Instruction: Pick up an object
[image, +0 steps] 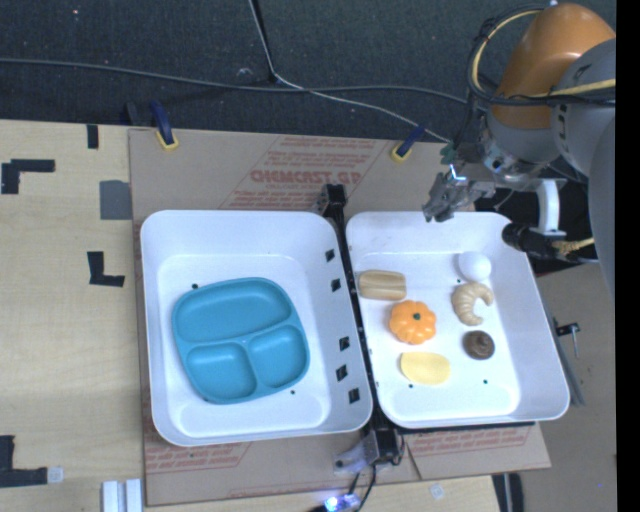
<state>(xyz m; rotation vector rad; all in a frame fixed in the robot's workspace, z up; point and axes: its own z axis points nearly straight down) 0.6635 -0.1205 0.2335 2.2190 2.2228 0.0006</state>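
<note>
I see the gripper (440, 208) above the far rim of the right bin (540, 345), near that bin's far left corner, hanging from the grey arm with its orange band (545, 60), which comes in from the upper right. The fingers are too small and dark against the rim for me to read; I cannot tell whether they are spread or pressed together. I see nothing between them.

Right bin contents, all lying on its floor, apart from the gripper:
- white egg-shaped piece (474, 266), far right side
- croissant (473, 299), just beside the egg on its near side
- tan bread roll (382, 285), by the left wall
- orange pumpkin (413, 321), centre, just beside the roll on its near side
- dark brown round piece (479, 345), near side of the croissant
- pale yellow flat piece (425, 368), nearest the front, just below the pumpkin

Left bin (160, 235): one blue divided tray (240, 338), three compartments, lying flat and slightly turned.

Both bins sit side by side on a cardboard sheet (290, 170) on the wooden table (60, 300). Cables (270, 60) run over the dark surface beyond.
</note>
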